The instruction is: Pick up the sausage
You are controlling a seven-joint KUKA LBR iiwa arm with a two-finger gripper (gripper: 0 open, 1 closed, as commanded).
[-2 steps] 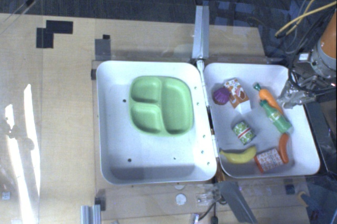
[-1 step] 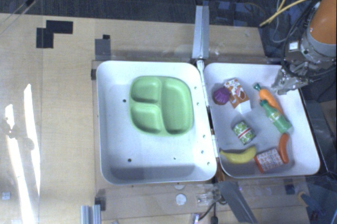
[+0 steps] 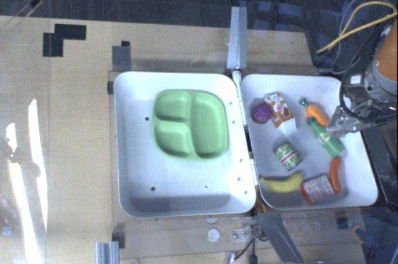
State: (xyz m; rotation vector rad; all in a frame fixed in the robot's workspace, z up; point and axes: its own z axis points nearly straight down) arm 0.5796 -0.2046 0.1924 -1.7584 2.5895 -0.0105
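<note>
Sausage [image 3: 336, 173] is seen lying loose near the right bin's [image 3: 367, 194] right wall, beside a red packet [image 3: 318, 189], below a green bottle [image 3: 326, 136]. Gripper [image 3: 344, 120] is poised just above the bottle's end, apart from the sausage; jaw state cannot be told. Green tray [image 3: 189, 123] sits in the left bin.

Sausage in the right-hand bin, lying free

The sausage [image 3: 336, 173] is a short orange-red link with rounded ends, lying flat on the white floor of the right bin near its lower right corner (the corner nearest the camera). It runs nearly lengthwise toward the front wall, tilted slightly. Its lower end lies just beside a small red packet; a green bottle lies just above its upper end.
</note>
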